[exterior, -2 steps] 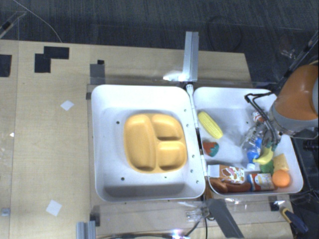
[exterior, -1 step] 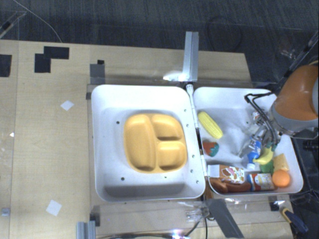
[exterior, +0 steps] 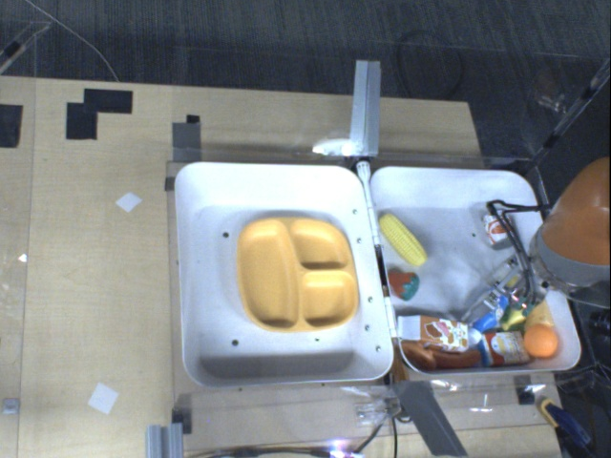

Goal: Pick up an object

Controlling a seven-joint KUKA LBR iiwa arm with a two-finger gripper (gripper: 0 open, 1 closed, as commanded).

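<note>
The right bin (exterior: 444,194) holds several toy foods. A yellow corn cob (exterior: 403,239) lies near its left wall, with a red and green fruit (exterior: 404,284) just below it. Along the front wall lie a brown sausage (exterior: 441,356), a red and white packet (exterior: 446,333), a small bottle with a blue cap (exterior: 504,347) and an orange (exterior: 540,342). A small red and white item (exterior: 495,227) sits at the right, half behind cables. My gripper (exterior: 495,303) hangs low in the bin's right front part, just above the bottle and packet. Nothing shows as lifted.
The left bin (exterior: 205,275) contains a yellow divided tray (exterior: 294,271). A metal post (exterior: 367,103) stands behind the wall between the bins. The arm's orange band (exterior: 582,213) and black cables (exterior: 516,232) overhang the right bin's right side.
</note>
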